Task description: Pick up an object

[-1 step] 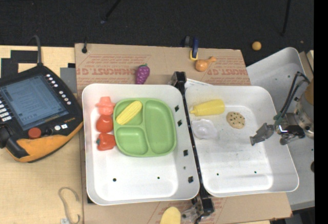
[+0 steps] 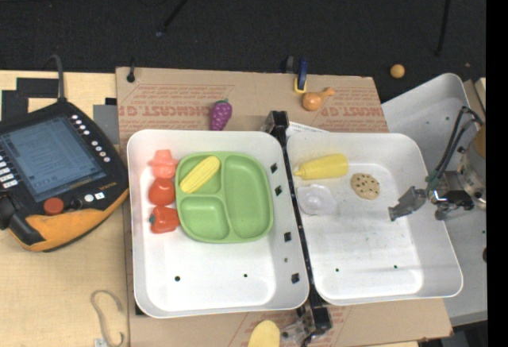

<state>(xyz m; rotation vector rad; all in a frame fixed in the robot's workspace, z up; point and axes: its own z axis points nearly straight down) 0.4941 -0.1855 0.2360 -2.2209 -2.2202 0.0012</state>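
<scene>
Surface: pale wood bench (image 2: pixel 71 290) with a brown cardboard sheet (image 2: pixel 254 95) under two white bins; dark floor with cables behind.
Left bin (image 2: pixel 206 282): holds a green divided tray (image 2: pixel 238 202) in its upper half.
Corn (image 2: pixel 198 173): yellow, lying tilted in the tray's upper left compartment.
Red toys (image 2: pixel 162 192): three pieces in a column just left of the tray, the top one paler pink.
Right bin (image 2: pixel 373 266): holds three items, all in its upper half.
Yellow bottle (image 2: pixel 321 167): lying on its side near the top left of the right bin.
Cookie (image 2: pixel 366 185): brown and speckled, flat on the bin floor, just right of and below the bottle.
Clear cup (image 2: pixel 316 199): faint, translucent, directly under the bottle.
Tool (image 2: pixel 406 205): at the right bin's right edge, low over the floor, apart from the cookie; nothing visible in it; whether its jaws are spread or closed cannot be told.
Outside the bins: purple grapes (image 2: pixel 221 114) and an orange pear (image 2: pixel 316 99) on the cardboard above; a yellow object (image 2: pixel 264 333) at the bottom edge; an orange ball (image 2: pixel 397 71) on the floor.
Pendant (image 2: pixel 55 171): grey and orange control handset with a screen, on the surface at left.
</scene>
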